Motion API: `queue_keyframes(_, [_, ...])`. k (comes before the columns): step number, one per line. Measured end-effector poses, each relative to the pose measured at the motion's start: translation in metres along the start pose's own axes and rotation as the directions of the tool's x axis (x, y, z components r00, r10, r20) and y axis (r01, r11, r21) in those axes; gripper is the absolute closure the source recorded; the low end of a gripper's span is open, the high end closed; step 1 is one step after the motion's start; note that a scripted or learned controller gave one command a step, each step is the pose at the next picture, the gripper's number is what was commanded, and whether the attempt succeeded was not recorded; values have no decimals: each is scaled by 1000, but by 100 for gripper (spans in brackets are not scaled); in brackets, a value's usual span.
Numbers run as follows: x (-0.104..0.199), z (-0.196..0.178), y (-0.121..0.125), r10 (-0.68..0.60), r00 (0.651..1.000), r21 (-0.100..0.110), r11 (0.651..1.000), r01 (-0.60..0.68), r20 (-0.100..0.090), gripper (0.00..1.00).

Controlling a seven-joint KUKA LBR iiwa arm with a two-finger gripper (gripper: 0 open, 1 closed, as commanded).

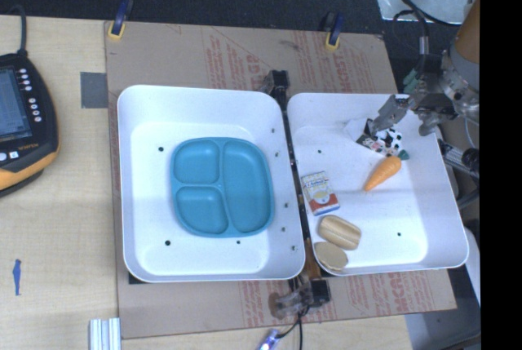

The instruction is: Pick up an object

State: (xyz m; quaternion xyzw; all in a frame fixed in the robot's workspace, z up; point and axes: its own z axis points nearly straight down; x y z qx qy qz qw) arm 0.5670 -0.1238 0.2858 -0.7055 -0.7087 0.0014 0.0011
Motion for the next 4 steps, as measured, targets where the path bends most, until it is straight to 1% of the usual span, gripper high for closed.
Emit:
queue_keyframes(1, [-44, 127, 28, 1, 1000, 4, 1000, -1, 1, 0])
queue_keyframes(2, [-71, 195, 14, 0, 1000, 3, 1000, 0, 0, 0])
queue_keyframes(3, [-72, 184, 14, -4, 1000, 3, 1000, 4, 3, 100])
queue_keyframes(4, [-8, 108, 32, -2, 1000, -1, 1000, 2, 0, 100])
